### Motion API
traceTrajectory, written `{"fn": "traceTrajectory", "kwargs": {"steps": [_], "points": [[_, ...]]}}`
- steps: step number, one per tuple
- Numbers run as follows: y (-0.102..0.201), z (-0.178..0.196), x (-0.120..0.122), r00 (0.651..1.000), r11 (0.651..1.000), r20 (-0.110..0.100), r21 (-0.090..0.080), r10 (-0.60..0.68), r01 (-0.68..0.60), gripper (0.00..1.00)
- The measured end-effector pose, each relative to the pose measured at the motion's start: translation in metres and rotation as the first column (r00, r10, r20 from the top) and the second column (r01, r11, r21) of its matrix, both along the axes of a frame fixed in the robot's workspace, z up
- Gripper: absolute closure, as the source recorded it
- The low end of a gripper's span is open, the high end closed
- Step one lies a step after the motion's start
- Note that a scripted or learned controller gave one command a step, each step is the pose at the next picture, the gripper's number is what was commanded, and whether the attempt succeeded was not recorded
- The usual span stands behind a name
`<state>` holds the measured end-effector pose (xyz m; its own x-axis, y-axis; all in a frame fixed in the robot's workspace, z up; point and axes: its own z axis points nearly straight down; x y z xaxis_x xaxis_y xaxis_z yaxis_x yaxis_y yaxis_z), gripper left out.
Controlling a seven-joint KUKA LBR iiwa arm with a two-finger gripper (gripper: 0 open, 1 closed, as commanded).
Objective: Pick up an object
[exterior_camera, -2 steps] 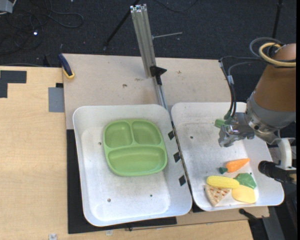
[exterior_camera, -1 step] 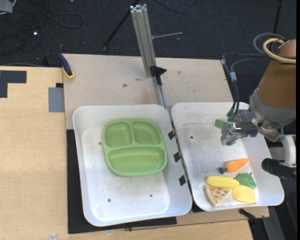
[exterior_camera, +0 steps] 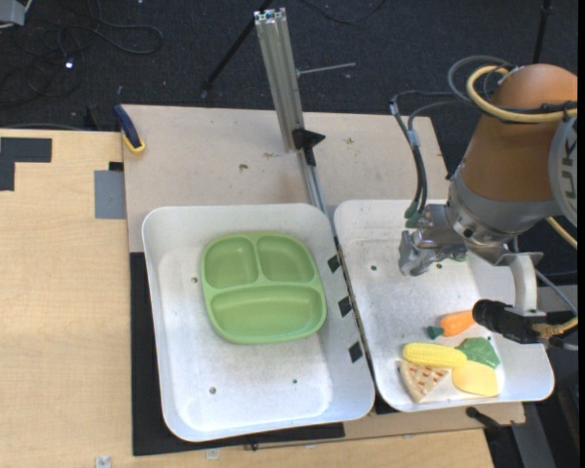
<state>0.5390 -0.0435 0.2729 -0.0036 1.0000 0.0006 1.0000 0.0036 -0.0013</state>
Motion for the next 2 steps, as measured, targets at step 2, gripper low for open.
{"fn": "traceTrajectory", "kwargs": {"steps": [2], "points": [[0.104, -0.033, 0.038, 1.000, 1.000, -0.002, 0.000, 0.000, 0.000, 1.00]]}}
